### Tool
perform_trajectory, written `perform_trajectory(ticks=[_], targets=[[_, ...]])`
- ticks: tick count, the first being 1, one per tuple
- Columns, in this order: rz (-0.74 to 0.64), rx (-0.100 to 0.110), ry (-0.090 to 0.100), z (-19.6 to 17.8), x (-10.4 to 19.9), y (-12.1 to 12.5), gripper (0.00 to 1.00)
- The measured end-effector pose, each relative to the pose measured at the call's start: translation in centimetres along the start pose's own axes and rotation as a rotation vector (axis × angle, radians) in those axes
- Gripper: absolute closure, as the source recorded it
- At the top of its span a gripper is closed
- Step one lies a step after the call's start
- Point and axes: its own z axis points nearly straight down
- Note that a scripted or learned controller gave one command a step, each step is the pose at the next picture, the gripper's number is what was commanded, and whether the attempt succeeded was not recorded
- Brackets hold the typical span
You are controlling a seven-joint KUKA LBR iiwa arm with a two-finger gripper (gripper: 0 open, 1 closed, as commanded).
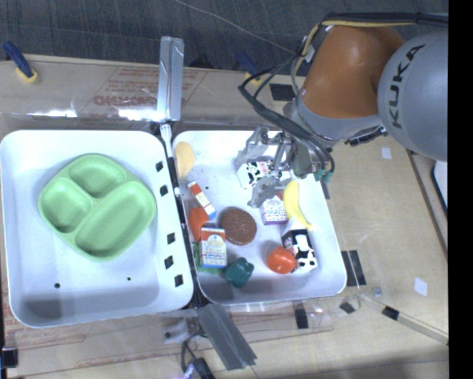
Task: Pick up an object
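Note:
My gripper hangs low over the back of the right bin, under the grey and orange arm. Right below it lies a small black-and-white cow-patterned item, touching or nearly touching the gripper. In front of that are a yellow banana and a small white and pink carton. A brown round disc, a red tomato and a cow-patterned bottle lie nearer the front.
Along the right bin's left wall sit a pale yellow lemon, an orange carrot, a green and white carton and a dark green piece. The left bin holds a green divided plate.

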Motion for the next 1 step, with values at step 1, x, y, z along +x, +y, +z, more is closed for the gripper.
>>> perform_trajectory(ticks=[1], targets=[[-0.169,-0.001,-0.001,13.44,1.24,0.30,0.00]])
